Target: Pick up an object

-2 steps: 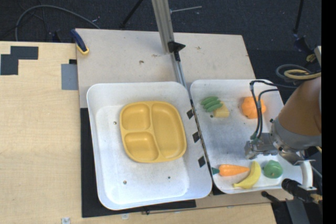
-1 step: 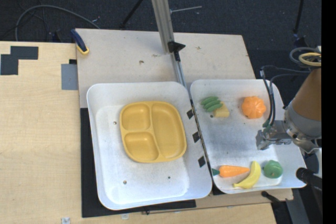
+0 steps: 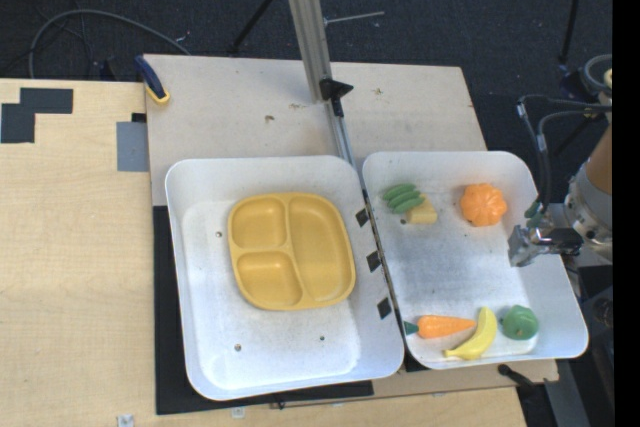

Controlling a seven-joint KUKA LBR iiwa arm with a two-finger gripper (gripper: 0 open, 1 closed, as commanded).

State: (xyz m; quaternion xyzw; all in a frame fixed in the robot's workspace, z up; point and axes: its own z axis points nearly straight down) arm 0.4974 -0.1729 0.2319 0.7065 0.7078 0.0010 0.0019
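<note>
Gripper (image 3: pixel 524 246) at right bin (image 3: pixel 450 260) edge — fingers blurred, grip state unclear; arm cut off.

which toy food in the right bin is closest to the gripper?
The orange, alone at the bin's upper right, just left of the gripper; the other toys lie farther off.

Bench (image 3: pixel 400 105) bears two white bins (image 3: pixel 200 215), apparently touching.

The arm reaches in from the right edge of the surface, its wrist low and turned leftward. The tool (image 3: pixel 524 246) hangs near that right edge, about midway between the front and back corners.
</note>
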